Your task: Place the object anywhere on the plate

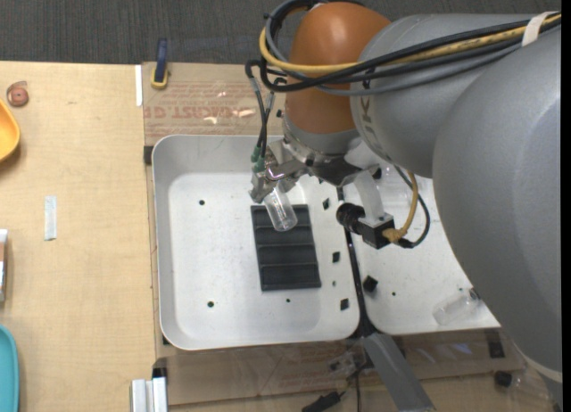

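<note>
A black ridged plate [287, 257] lies flat in the middle of the left white bin [192, 250]. My gripper [270, 184] hangs over the plate's far edge, beneath the orange wrist band. A small clear plastic tube [282, 210] slants down from between the fingertips, its lower end over the plate's top ridges. The gripper is shut on the tube's upper end. Whether the tube touches the plate cannot be made out.
The right bin [419, 303] holds a clear plastic piece [455, 309] near its front right corner; the arm covers most of that bin. On the wooden bench to the left are an orange dish [5, 138], a teal item [5, 370] and a small grey strip [50, 218].
</note>
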Tool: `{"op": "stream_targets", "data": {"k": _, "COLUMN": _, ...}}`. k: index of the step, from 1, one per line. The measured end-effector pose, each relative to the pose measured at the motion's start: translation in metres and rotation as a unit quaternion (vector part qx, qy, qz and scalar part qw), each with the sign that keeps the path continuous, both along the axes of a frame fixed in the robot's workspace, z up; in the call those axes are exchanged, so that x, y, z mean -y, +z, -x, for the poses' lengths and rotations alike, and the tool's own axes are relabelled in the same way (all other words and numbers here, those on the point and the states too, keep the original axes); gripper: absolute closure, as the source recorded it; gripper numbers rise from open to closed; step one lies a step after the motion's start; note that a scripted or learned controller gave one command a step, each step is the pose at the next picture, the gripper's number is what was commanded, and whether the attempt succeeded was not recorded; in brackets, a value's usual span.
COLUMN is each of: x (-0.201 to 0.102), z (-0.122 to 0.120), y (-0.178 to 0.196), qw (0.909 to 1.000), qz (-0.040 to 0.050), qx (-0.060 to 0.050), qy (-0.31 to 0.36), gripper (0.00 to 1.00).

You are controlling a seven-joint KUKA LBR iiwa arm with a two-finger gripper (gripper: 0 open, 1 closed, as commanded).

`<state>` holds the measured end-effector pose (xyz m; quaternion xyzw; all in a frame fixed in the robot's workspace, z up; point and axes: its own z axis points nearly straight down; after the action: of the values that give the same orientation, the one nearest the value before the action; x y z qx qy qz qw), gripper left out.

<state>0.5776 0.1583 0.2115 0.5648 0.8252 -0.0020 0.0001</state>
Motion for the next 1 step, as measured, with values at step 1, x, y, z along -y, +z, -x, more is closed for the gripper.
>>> {"op": "stream_targets", "data": {"k": 1, "x": -0.0138, "z": -0.0274, "y": 0.0503, "qw": 0.9825, "qz": -0.0007, "qx": 0.001, "qy": 0.186, "gripper": 1.0}}
